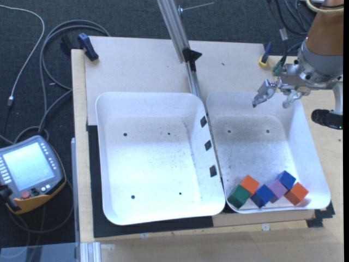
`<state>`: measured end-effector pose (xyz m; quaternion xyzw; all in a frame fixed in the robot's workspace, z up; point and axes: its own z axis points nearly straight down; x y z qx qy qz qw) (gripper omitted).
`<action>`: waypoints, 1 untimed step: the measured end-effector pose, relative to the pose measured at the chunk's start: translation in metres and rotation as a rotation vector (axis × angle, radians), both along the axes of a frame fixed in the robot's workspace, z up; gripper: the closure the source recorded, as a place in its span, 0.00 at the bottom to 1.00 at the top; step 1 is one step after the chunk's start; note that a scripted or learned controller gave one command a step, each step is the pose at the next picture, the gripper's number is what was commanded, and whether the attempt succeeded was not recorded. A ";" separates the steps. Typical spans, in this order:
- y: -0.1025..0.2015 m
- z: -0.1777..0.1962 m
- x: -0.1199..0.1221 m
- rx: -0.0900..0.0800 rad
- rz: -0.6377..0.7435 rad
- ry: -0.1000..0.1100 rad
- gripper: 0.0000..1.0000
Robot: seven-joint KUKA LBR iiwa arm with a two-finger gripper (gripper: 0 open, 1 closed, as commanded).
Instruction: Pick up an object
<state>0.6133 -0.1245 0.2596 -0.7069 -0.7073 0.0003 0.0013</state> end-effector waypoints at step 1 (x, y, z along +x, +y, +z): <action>0.037 -0.006 -0.086 0.002 0.000 0.004 0.00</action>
